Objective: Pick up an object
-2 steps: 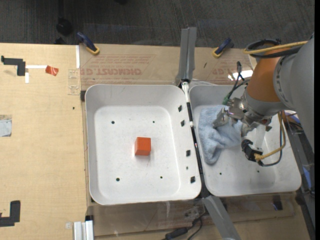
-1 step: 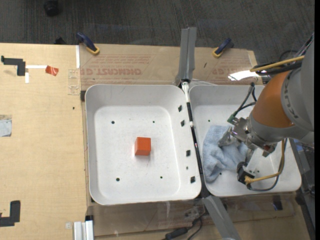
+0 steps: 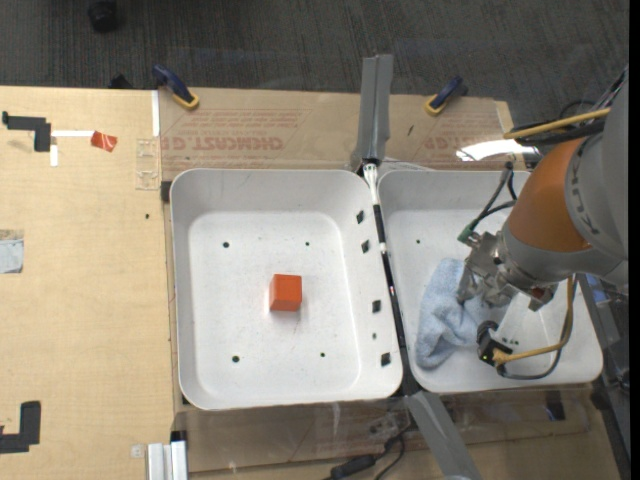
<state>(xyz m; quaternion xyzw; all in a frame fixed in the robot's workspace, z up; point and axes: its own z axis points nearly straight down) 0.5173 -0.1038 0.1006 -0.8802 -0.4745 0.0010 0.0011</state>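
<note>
Camera view puts the two-finger gripper (image 3: 478,296) low in the right part of the frame, down inside the right shallow white bin (image 3: 430,193), at the right edge of a crumpled pale-blue cloth (image 3: 443,313). Whether it is open or closed cannot be told from this slanted angle, since the wrist and cabling crowd the spot, and nothing shows the cloth actually caught.

Just outward, the grey arm with its orange band (image 3: 548,213) leans in from the right edge, with yellow and black cables looping below the wrist toward the bin's lower right corner.

Further left, across the divider, the left shallow white bin (image 3: 185,298) carries a small orange-red cube (image 3: 286,293) near its centre, well apart from the arm.

Judging by the pose, the step in hand looks like the grasp attempt on the cloth, at or near contact. The next move likely calls for a firm close on a gathered fold, then a straight lift; a soft, flat cloth can slip free, so the hold should be confirmed as it rises.
</note>
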